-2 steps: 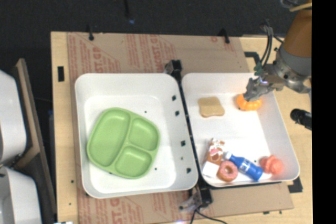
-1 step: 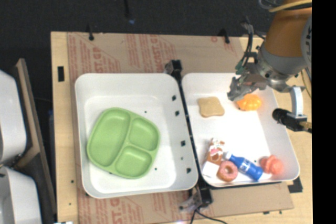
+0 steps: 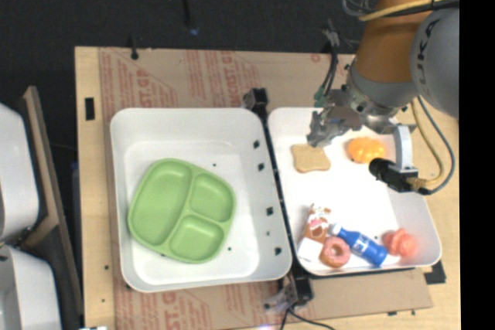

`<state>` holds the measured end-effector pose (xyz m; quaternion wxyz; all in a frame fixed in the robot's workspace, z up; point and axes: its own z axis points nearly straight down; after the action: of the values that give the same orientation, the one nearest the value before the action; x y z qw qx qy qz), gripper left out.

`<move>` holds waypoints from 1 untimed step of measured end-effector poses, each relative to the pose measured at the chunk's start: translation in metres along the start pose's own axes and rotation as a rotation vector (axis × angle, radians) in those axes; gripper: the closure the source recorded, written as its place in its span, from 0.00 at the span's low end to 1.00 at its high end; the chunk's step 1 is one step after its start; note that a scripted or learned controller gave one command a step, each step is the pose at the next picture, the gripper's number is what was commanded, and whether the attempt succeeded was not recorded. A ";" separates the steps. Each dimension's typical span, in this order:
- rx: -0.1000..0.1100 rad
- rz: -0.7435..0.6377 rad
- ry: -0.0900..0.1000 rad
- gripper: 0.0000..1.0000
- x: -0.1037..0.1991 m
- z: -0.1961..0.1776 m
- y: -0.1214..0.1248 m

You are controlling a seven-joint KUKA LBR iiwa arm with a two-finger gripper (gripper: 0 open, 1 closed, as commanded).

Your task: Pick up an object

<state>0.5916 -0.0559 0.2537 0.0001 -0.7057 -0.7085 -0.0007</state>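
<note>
My gripper (image 3: 319,137) hangs over the far part of the right bin (image 3: 402,209), just above and to the left of a tan toast-shaped piece (image 3: 310,158). An orange-yellow rounded object (image 3: 363,149) lies to the right of the gripper. Along the near edge of the right bin sit a small brown-and-white figure (image 3: 316,225), a pink donut (image 3: 336,252), a blue bottle (image 3: 362,243) and a salmon-pink object (image 3: 401,243). I see nothing held between the fingers.
The left bin (image 3: 124,166) holds a green divided plate (image 3: 182,210). A black divider with clips (image 3: 271,182) runs between the two bins. The bench's cardboard surface (image 3: 186,81) stretches behind them.
</note>
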 end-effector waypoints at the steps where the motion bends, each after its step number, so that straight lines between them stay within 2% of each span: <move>1: 0.001 0.001 0.000 1.00 0.042 0.004 0.011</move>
<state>0.6019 -0.0141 0.2496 0.0002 -0.7061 -0.7082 -0.0003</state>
